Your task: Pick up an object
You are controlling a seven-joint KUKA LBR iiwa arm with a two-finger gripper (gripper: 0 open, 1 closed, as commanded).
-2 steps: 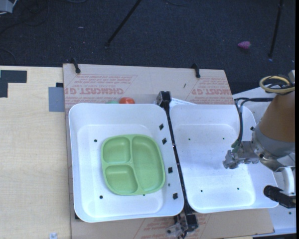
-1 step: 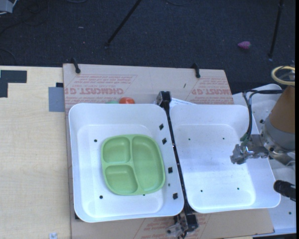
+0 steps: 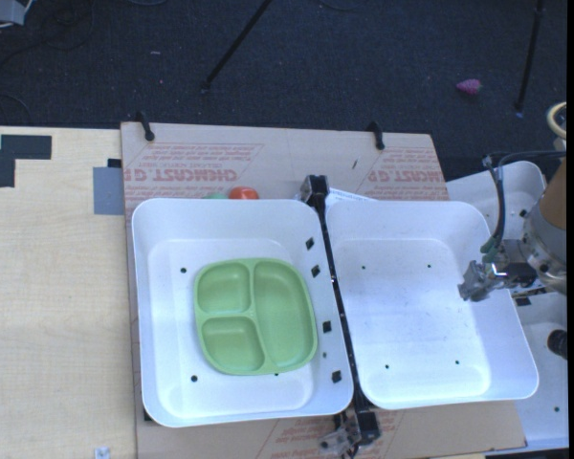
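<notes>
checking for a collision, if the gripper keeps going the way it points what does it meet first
The gripper points left over the right bin. That bin's bare floor looks free; first in line seems the divider, though its height is unclear.

Two white bins sit side by side, the left bin and the right bin. One green divided plate, three compartments. One orange object at twelve o'clock behind the left bin.

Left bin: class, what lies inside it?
Inside the left bin lies a green divided plate with three compartments, flat on the floor. Whatever sits beneath the plate is covered.
</notes>
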